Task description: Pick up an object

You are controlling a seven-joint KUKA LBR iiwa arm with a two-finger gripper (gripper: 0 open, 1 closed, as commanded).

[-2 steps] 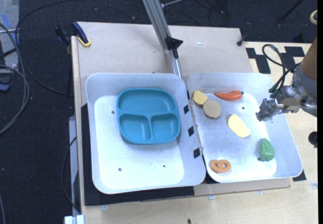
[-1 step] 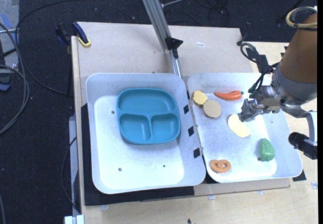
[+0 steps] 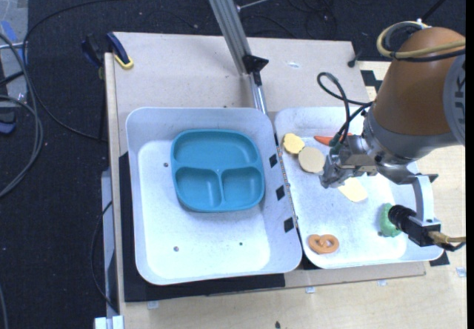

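Observation:
My gripper (image 3: 331,176) hangs low over the right bin (image 3: 344,250), reaching in from the right under the orange-banded wrist. Just to its upper left lies a round tan cookie (image 3: 311,161), with a yellow piece (image 3: 293,144) beyond it. A pale yellow slice (image 3: 355,191) lies right beside the gripper, to its lower right. An orange carrot-like piece (image 3: 324,140) sits behind the gripper. A small brown pretzel (image 3: 323,244) rests near the bin's front edge, and a green item (image 3: 386,220) lies at the right, partly under the arm's mount.
The left bin (image 3: 148,224) holds a blue three-compartment plate (image 3: 218,170). A slanted metal pole (image 3: 229,12) rises from between the bins toward the top. Cables trail over the floor around the bench, and a black cable loops above the wrist.

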